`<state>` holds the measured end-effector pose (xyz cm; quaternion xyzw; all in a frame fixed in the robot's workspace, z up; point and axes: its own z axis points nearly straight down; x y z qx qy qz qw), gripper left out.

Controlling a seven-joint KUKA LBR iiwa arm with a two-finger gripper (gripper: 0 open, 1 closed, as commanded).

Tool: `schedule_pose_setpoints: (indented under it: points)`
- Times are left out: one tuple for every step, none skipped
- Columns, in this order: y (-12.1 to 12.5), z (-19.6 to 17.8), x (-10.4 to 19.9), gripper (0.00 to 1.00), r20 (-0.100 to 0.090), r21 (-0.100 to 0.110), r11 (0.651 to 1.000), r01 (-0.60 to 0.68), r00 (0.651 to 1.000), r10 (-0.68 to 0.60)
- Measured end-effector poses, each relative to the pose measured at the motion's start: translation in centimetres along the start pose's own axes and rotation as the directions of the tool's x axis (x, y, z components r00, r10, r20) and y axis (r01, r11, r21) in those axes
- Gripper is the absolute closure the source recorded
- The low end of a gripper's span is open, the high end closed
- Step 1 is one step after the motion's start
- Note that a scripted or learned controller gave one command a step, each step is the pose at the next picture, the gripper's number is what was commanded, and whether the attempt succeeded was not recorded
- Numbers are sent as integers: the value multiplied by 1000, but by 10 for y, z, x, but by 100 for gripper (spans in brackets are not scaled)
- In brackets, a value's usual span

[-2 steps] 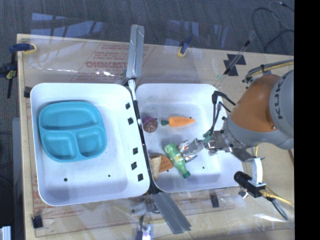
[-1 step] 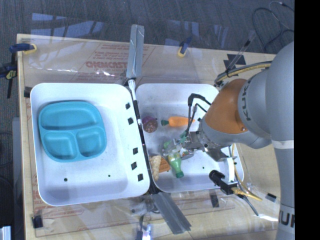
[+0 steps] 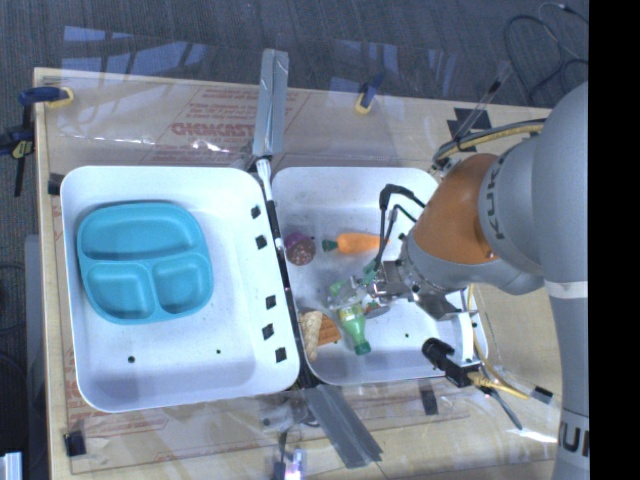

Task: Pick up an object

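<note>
Green bottle (image 3: 354, 330): lying in right bin (image 3: 440, 366), beside bread piece (image 3: 318, 330).
Gripper (image 3: 372, 290): just above bottle; finger spread impossible to tell.
Advice: centre over bottle, descend straight, avoid carrot (image 3: 357, 243).

Two white bins (image 3: 100, 383) sit on a tan table (image 3: 50, 268). The left bin holds a turquoise divided tray (image 3: 143, 260). In the right bin: an orange carrot (image 3: 358, 243) with a green top at 12 o'clock, a dark maroon round object (image 3: 299, 248), a green bottle (image 3: 354, 329), and a tan bread-like piece (image 3: 315, 328) at 7 o'clock.
</note>
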<state>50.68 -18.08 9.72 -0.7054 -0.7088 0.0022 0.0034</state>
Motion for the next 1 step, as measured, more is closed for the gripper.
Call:
schedule_pose_setpoints:
  points:
    - [76, -118, 36, 100, 1, -3, 1000, 13, 1000, -13]
